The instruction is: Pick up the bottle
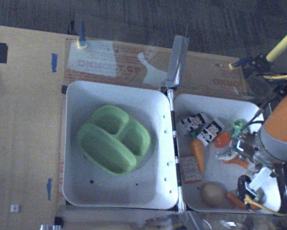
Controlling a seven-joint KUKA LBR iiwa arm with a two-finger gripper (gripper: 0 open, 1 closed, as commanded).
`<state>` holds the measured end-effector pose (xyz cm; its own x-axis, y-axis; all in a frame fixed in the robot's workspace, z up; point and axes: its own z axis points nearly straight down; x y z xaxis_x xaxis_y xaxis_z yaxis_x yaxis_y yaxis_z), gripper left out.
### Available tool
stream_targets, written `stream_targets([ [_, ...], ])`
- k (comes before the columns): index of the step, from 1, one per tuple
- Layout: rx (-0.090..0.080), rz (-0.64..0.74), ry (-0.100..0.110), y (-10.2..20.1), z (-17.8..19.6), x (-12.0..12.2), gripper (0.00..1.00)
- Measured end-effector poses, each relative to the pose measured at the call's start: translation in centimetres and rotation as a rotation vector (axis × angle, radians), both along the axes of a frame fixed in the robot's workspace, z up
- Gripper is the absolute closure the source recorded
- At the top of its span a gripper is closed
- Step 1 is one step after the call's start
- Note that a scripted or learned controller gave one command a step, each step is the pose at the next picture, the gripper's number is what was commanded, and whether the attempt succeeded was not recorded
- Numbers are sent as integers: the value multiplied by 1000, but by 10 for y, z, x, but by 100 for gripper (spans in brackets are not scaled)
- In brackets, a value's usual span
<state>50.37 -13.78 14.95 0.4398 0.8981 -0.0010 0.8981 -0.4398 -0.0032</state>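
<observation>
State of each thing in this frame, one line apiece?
Green divided plate: upright, lying in the left bin.
Carrot: lying flat in the right bin.
Potato: resting by the near wall.
Gripper: down inside the right bin among clutter.
Bottle: cannot pick out.

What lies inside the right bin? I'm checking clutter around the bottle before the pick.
In the right bin: a carrot, a brownish potato-like lump, two black-and-white packets, a flat card and small orange pieces. The arm covers the bin's right side, so anything under it is hidden.
</observation>
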Motion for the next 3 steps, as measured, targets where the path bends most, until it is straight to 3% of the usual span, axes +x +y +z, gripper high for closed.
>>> stream_targets([
  [1,-2,-50,-5,-46,-34,107,0],
  [2,-3,-45,-3,-44,-24,108,100],
  [3,-2,-45,-2,-43,-25,108,0],
])
